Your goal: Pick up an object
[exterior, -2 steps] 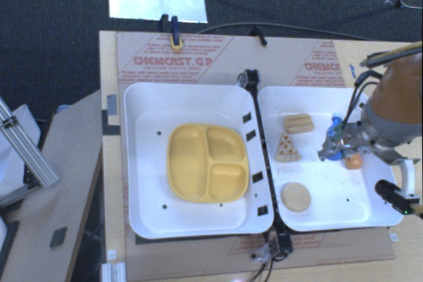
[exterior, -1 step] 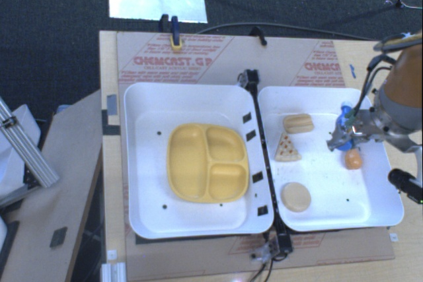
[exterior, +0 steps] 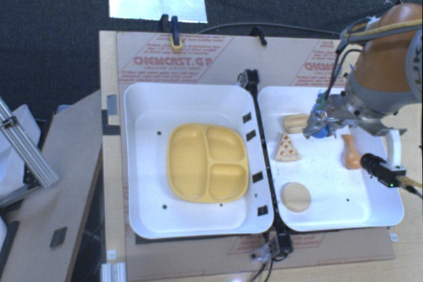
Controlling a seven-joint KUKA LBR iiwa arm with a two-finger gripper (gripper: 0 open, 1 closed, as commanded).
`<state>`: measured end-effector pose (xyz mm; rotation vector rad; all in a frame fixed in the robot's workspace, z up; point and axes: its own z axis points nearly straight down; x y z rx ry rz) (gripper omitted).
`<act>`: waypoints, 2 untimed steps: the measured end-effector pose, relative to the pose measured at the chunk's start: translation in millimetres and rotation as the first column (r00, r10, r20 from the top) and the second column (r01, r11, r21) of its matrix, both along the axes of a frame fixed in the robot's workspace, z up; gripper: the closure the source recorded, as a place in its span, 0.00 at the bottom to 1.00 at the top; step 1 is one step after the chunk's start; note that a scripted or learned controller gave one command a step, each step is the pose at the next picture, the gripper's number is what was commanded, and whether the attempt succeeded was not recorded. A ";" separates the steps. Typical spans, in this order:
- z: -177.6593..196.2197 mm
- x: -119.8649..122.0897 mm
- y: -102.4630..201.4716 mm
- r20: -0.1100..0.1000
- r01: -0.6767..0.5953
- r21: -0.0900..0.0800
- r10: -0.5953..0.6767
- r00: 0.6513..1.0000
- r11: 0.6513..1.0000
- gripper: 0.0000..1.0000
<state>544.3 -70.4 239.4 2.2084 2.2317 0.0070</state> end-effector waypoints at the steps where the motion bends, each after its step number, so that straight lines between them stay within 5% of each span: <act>1: 7.7 21.6 52.6 -0.001 0.000 0.001 0.000 1.000 1.000 1.00; 2: 11.2 44.0 107.3 -0.001 0.000 0.001 0.000 1.000 1.000 1.00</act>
